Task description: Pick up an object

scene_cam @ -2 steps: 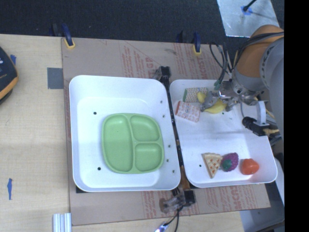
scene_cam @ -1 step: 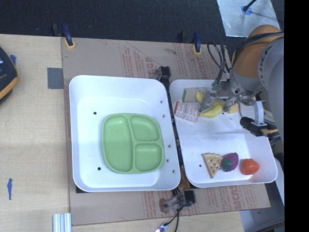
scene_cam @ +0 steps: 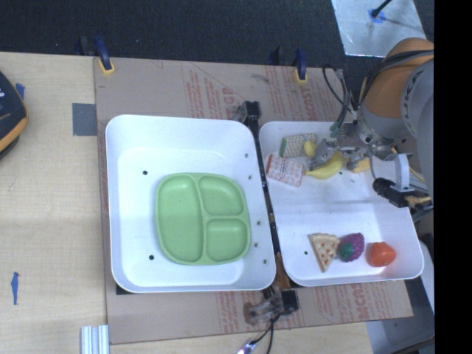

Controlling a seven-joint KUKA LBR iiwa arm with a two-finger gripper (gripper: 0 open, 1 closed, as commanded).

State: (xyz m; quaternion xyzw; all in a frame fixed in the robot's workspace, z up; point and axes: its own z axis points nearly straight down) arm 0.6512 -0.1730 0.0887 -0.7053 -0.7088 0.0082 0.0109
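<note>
The arm is reaching into the right bin and its gripper is hovering low over the banana, which is lying at the far end of that bin. Whether the gripper is set wide, narrow or around anything cannot be told from this angle; the wrist is masking that area.

Relative to the banana, a small green-and-white packet is lying just beside it on the side toward the left bin, with a red-and-white packet touching that one. A pizza slice, a purple grape bunch and a tomato are sitting well apart from it, at the near end.

Likely fault: the banana is curved and smooth, so a closing grip may be squeezing it sideways out of reach. The neighbouring packets are crowding the approach and could be snagged or dragged instead. The green divided plate is resting in the left bin on the counter.
</note>
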